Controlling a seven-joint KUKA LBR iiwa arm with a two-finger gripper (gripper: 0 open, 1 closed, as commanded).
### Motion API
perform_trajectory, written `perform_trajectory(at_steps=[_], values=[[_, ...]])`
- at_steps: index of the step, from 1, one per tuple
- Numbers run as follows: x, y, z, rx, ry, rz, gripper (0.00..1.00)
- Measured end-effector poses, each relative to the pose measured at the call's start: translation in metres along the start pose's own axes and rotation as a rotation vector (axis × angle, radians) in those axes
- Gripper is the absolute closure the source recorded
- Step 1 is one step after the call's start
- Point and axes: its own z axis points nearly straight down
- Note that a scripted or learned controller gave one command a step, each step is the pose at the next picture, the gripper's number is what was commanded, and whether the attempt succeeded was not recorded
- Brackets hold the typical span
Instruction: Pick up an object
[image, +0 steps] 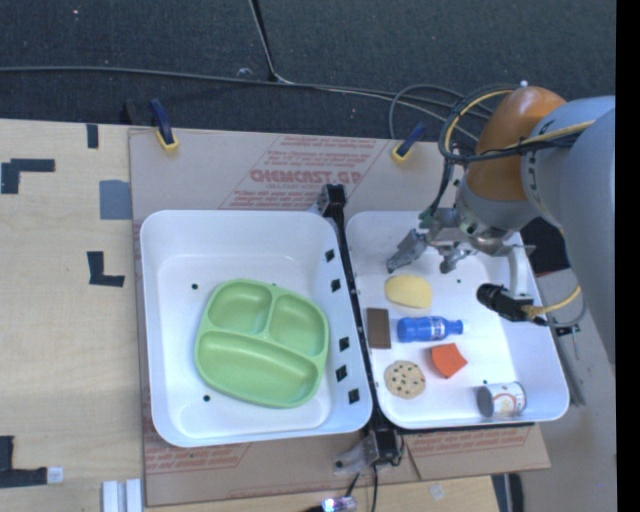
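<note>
Over the wooden desk (60, 330) two shallow white plastic bins sit side by side; the left bin (165, 250) holds one pale green three-compartment plastic tray (262, 342); nothing to grab there but that. On to the right bin (545, 385), landmark the blue plastic bottle (428, 328) lying on its side: just left of it one dark brown flat block (378, 327); below-left one round speckled cookie (404, 379); directly above it one pale yellow rounded lump (408, 291); below-right one orange wedge (448, 360); further below-right one small white can on its side (502, 399). So six loose items, one of each. The gripper (432, 253) hangs spread and holding nothing, just above the yellow lump; I'd say that lump is the likeliest target; drop straight down, centre the fingers across its narrow width, close only once low enough.
</note>
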Motion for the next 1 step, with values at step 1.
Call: perform_trajectory(at_steps=[1], values=[[0.0008,0.0013,-0.0131,-0.004,0.000,-0.002,1.00]])
